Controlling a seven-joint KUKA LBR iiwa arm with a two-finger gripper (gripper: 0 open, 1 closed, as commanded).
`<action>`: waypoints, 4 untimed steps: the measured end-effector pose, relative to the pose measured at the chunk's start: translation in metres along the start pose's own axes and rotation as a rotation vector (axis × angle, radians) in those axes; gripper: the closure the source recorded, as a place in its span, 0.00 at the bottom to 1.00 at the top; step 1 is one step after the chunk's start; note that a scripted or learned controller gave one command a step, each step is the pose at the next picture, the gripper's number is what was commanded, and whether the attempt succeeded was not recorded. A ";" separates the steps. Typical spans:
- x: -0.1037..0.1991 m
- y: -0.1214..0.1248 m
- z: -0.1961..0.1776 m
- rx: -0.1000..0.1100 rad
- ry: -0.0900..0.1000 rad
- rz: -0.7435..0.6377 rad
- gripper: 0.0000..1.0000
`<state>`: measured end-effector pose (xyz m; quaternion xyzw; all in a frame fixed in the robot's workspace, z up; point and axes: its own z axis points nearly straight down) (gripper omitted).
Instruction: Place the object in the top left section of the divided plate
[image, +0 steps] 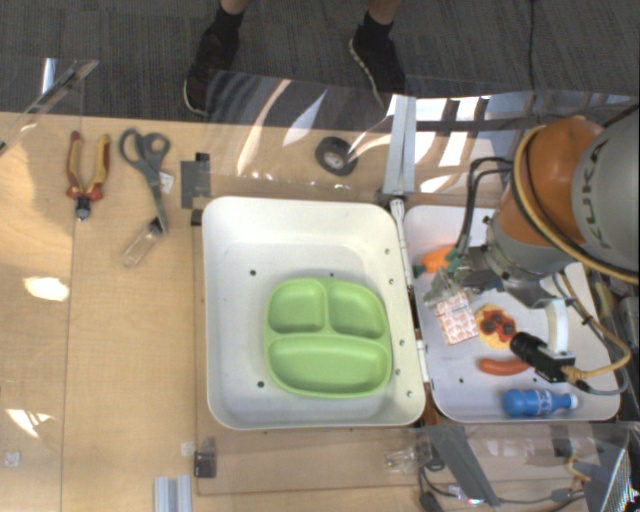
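Arm's over the right bin, gripper down among the objects, so we're at the picking stage. Fingers: honestly can't tell. The green divided plate waits in the left bin; next it needs a clean grab.

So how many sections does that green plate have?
3. The green plate sits in the left bin. Two small sections lie side by side along its far edge, top left and top right; one wide section runs along the near edge.
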<state>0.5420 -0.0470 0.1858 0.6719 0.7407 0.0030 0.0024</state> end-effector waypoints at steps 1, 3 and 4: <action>0.059 0.059 0.001 0.002 0.000 -0.174 1.00; 0.230 0.055 -0.005 0.004 0.002 -0.217 1.00; 0.229 0.055 -0.005 0.004 0.001 -0.217 0.00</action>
